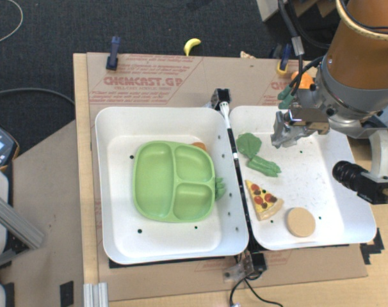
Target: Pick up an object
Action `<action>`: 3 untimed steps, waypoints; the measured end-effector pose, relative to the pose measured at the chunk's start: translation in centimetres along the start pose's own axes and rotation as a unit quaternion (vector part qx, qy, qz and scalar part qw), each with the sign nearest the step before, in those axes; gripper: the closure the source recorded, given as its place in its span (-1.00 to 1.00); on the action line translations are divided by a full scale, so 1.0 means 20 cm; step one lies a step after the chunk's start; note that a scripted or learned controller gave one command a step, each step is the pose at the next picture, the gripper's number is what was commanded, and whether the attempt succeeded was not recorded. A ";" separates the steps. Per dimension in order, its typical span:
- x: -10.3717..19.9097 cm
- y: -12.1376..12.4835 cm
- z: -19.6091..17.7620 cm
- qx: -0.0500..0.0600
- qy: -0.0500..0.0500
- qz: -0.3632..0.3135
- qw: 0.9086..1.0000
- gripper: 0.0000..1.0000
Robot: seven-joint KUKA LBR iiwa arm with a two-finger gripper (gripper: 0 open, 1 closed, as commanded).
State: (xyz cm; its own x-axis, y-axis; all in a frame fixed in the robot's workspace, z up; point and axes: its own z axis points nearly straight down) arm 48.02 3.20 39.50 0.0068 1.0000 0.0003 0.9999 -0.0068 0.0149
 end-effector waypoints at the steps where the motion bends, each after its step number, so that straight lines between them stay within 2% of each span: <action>1: -0.17 0.12 0.59 0.010 0.000 -0.001 1.000 1.00; 2: -0.06 -0.02 0.68 0.011 0.001 -0.004 1.000 1.00; 3: -0.03 0.28 0.95 0.007 -0.001 -0.004 1.000 1.00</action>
